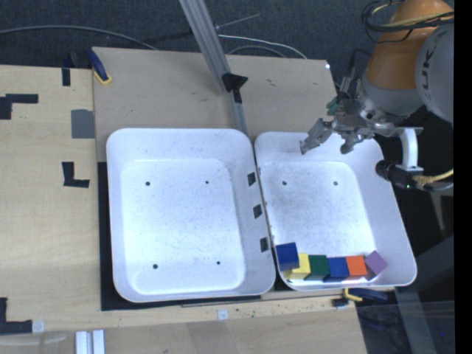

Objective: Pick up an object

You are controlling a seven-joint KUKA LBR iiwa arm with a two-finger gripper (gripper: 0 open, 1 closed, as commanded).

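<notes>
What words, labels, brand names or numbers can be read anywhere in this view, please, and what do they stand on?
"UK": dark letters on the grey arm casing at the right edge, cut off by the frame, probably part of a longer brand name.
No other readable text: the black tape marks on the bench are plain shapes, and the coloured blocks in the right bin bear no lettering.

A robotics lab: taped bench (44, 198), twin white bins (122, 220), trailing cables (258, 46)

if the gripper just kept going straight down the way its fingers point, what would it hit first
Most likely the bare floor of the right bin near its far edge. The gripper, fingers spread, hangs over that end; the coloured blocks sit along the near wall, well off that line. Depth is hard to judge.
</notes>
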